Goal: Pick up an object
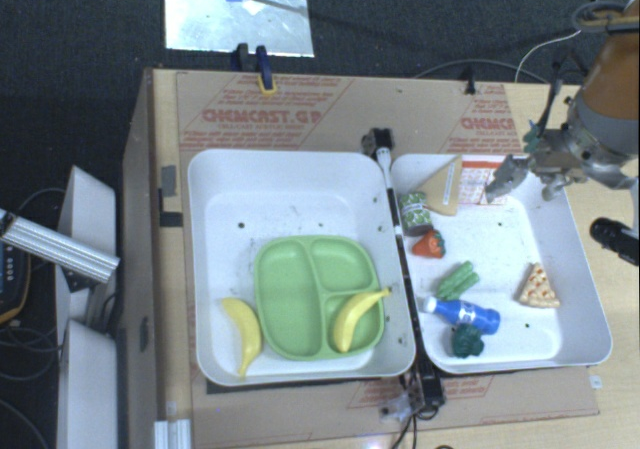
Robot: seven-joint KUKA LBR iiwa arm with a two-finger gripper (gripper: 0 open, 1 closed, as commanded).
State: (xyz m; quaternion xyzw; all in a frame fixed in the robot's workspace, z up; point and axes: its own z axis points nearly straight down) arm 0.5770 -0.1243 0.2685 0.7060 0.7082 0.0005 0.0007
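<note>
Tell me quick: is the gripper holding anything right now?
Gripper: over the right bin's far edge, nothing visibly held; open or shut cannot be told.

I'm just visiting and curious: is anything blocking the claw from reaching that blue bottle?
Nothing visible does. The gripper hangs over the right white bin's far edge; the blue plastic bottle lies near the front, with bare floor between. A green pickle-like piece and a dark green toy flank the bottle closely.

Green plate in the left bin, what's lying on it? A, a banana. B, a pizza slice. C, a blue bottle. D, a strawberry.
A: a banana lies across the green plate's lower right compartment, while a second banana lies beside the plate on the bin floor.
</note>
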